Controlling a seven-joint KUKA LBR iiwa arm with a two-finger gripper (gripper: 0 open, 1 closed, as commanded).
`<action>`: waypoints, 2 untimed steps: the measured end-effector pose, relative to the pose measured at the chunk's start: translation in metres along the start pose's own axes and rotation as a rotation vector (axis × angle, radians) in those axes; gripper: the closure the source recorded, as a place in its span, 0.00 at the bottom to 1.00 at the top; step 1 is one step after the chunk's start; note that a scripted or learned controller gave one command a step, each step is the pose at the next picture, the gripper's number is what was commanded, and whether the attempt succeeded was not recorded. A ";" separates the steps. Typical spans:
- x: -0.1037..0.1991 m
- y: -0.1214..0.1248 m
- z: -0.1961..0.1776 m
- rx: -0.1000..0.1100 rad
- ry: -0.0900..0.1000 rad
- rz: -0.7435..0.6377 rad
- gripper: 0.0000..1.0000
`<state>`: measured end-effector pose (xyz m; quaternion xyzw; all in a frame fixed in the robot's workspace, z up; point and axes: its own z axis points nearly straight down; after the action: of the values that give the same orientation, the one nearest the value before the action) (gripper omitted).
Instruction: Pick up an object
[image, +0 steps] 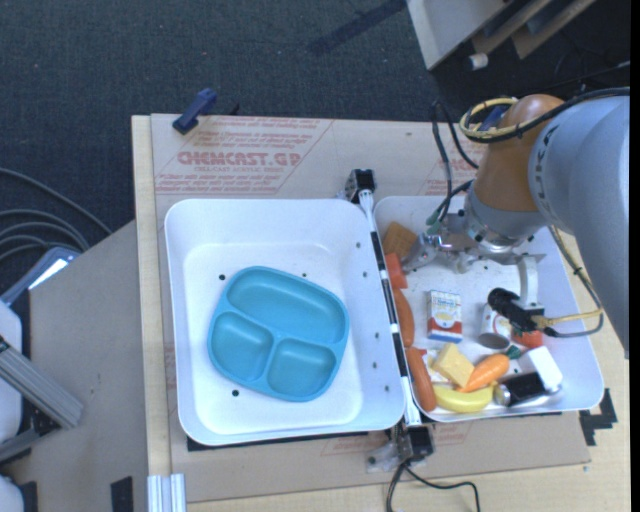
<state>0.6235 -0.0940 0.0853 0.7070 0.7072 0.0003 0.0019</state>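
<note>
White bins (190, 300): blue tray (277, 332), toy food (462, 380).

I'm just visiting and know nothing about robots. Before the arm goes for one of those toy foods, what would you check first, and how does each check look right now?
1. Things to pick are in reach: ok. The right bin holds a banana, a carrot, a small carton and more.
2. Gripper is over that bin: ok, above its upper part.
3. Fingers open or shut: cannot tell, the wrist hides them.
4. Anything already held: cannot tell, nothing shows between the fingers.
5. One item lying free: not ok. The banana, carrot and cheese wedge are crowded together; the carton lies more apart.
6. Left bin: ok, the blue divided plate lies flat.
</note>
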 end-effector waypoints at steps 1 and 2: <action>-0.008 -0.070 0.001 0.006 0.003 0.001 0.00; -0.007 -0.069 -0.009 0.005 0.003 0.001 1.00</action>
<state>0.5544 -0.1013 0.0939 0.7075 0.7067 -0.0002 -0.0009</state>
